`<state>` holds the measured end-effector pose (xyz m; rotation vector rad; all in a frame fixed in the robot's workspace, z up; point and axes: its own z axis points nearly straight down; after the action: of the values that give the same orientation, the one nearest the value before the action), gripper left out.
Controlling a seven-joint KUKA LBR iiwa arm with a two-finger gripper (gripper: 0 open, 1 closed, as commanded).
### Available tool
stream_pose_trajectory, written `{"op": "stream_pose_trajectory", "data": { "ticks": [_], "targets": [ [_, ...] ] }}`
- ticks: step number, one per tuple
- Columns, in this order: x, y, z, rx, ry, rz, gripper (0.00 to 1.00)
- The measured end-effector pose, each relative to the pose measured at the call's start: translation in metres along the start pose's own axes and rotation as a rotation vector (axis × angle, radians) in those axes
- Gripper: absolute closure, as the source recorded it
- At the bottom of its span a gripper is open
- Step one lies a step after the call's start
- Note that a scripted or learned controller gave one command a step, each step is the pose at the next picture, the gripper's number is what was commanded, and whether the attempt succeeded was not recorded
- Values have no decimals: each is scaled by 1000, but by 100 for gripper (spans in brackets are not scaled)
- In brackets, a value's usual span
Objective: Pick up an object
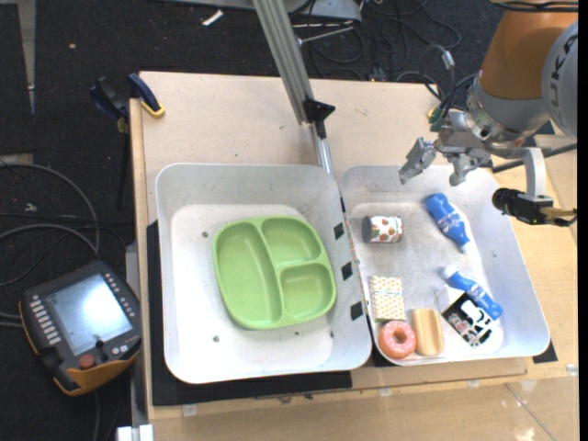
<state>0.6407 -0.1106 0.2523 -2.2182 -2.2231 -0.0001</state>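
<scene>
The right bin holds several things. A small white can with red print lies near its left wall, and a blue bottle lies further right. Along the front sit a checkered wafer, a pink donut, a tan bun, a blue and white tube and a black and white packet. My gripper hangs over the bin's back edge, above and behind the blue bottle. It is open, with nothing between its fingers.
The left bin holds a green divided plate. A slanted metal pole comes down to the bench between the two bins at the back. A teach pendant lies off the bench at the left.
</scene>
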Motion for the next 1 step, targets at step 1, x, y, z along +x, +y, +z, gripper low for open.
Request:
{"op": "stream_pose_trajectory", "data": {
  "ticks": [1],
  "targets": [
    [0, 0, 0, 0, 0, 0, 0]
  ]
}}
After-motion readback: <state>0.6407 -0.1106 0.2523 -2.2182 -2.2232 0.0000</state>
